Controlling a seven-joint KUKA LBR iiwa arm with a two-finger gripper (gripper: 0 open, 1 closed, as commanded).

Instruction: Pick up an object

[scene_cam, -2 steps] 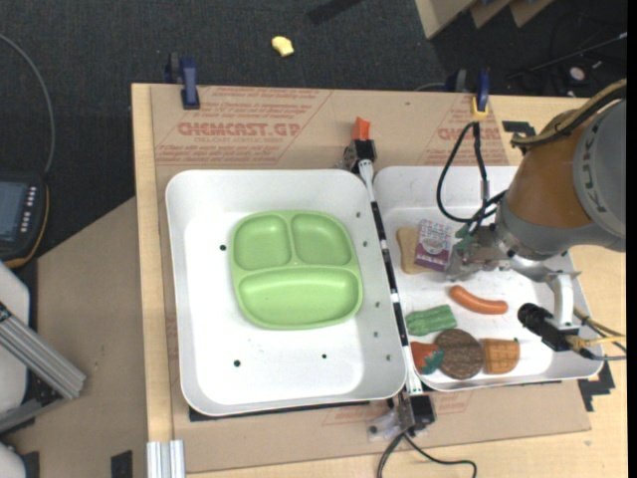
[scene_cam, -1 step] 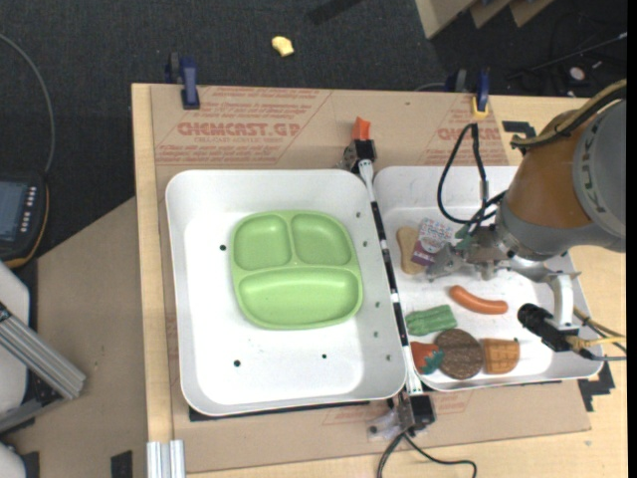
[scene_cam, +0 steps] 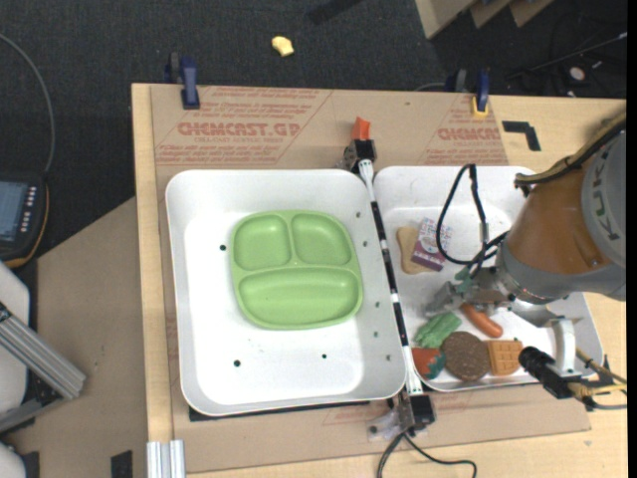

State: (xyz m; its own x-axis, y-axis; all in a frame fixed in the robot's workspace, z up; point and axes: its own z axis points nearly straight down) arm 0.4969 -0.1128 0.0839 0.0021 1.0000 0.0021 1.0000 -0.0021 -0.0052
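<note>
progress: nothing lifted, the pick is left to do | objects: carrot [scene_cam: 485, 321], brown disc [scene_cam: 465, 356], waffle [scene_cam: 506, 356] and green piece [scene_cam: 436, 330] lie in the right bin [scene_cam: 398, 189] | arm: reaches in from the right, wrist low over the carrot | gripper [scene_cam: 476, 294]: cannot tell if spread or pressed together | left bin [scene_cam: 199, 267]: green divided plate [scene_cam: 296, 269]

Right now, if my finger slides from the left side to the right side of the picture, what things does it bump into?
Left white bin → green divided plate → right white bin → purple packet → brown round patty → waffle piece → grey and orange arm.
</note>
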